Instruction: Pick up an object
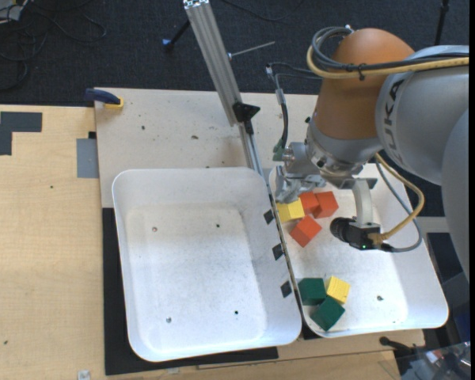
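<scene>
Notice how your gripper (289,190) hangs over the right bin (412,311) at its far-left corner, just above the yellow block (290,210) and two orange blocks (313,216) clustered against the divider, though whether it grasps anything you cannot tell.

Two shallow white bins sit side by side, the left bin (142,291) and the right bin (404,299). In the right one lie six blocks: two orange (305,231) (323,204), two yellow (290,210) (338,289), two green (312,290) (328,314).
</scene>
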You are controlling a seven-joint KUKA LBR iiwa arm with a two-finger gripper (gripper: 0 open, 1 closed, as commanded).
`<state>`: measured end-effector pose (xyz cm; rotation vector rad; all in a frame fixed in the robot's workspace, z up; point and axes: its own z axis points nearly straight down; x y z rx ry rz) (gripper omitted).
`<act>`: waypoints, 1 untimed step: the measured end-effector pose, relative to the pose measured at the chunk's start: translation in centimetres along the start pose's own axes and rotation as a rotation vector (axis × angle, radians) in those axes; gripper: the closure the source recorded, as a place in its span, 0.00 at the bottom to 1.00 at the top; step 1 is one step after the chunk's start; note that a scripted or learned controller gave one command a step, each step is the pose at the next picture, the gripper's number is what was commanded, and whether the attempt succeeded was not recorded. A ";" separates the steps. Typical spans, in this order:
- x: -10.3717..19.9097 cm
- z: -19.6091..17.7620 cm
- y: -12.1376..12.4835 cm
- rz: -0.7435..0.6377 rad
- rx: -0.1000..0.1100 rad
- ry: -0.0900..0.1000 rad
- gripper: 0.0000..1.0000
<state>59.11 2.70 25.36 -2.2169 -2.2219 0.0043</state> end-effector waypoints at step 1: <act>4.2 0.3 2.3 -0.001 -0.002 0.001 1.00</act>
